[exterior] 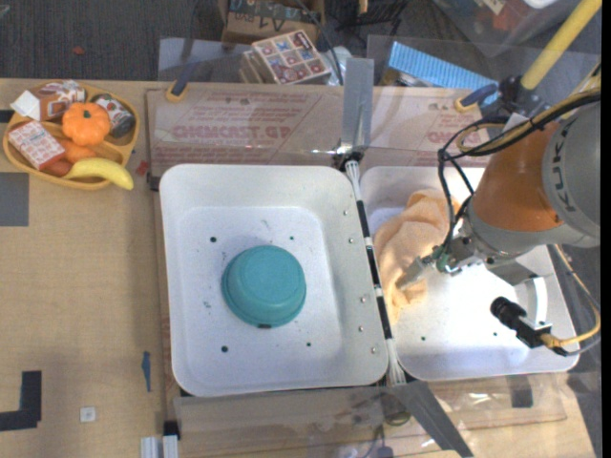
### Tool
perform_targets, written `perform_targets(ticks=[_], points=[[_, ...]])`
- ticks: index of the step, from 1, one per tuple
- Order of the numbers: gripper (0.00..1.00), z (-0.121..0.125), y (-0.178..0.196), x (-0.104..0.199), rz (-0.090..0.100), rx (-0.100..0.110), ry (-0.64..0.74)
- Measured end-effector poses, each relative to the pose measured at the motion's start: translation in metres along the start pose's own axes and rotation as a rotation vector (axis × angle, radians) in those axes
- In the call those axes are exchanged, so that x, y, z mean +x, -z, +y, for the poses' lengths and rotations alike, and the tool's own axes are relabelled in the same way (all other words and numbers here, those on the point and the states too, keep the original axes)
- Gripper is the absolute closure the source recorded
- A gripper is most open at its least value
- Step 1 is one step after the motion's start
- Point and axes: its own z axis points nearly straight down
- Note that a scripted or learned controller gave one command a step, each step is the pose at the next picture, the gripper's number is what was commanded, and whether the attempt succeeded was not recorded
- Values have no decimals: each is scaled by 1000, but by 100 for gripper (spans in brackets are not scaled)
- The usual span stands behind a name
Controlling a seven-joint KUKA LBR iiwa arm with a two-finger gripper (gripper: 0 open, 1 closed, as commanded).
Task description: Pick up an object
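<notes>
Camera view: the arm [535, 175] leans in from the right, low over the right bin [477, 351], its gripper [420, 273] at the yellow cloth [410, 232] there; I cannot tell its grip. A teal bowl [264, 285] sits upside-down in the left bin [191, 208].

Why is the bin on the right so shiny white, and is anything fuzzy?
In the camera view, the right bin glares so brightly that its floor washes out; the left bin is duller and shows specks. The teal bowl looks sharp; the tool by the cloth is a bit blurry.
</notes>
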Motion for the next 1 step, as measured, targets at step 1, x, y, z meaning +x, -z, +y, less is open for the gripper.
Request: perform_targets(ticks=[1], points=[[0,62,-1,-27,0,2,32]])
